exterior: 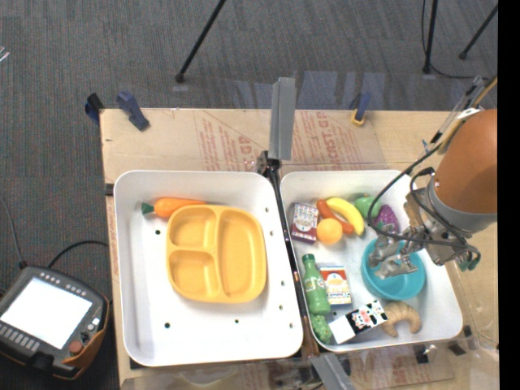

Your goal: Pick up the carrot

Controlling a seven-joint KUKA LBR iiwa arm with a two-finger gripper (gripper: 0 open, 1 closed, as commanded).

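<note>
Camera view: gripper [396, 254] low over the blue bowl [396, 281] in the right bin [443, 319], hanging from the grey wrist with the orange band [473, 162] above it. Cannot tell whether spread or pressed together; metal parts blur against the bowl. Nothing visibly pinched.

Carrot [175, 206] far to the gripper's left, in the left bin [134, 299], lying flat along the far edge of the yellow tray [218, 253], touching or just beside its rim, green end pointing away from the gripper.

Closer in, still left of the gripper: orange ball [329, 231], banana [344, 212] and a small printed box [304, 222] near the divider between bins. Purple item [388, 216] and a green one [364, 206] just beyond the gripper, toward the bin's far wall. Green bottle [315, 284] and a card box [334, 283] left of the bowl. Croissant [405, 317] and a black-and-white carton [366, 318] on the near side of the bowl, below the gripper.

Both bins on the cardboard-covered surface [187, 140]. Handheld screen unit [50, 319] on the floor, far left.
</note>
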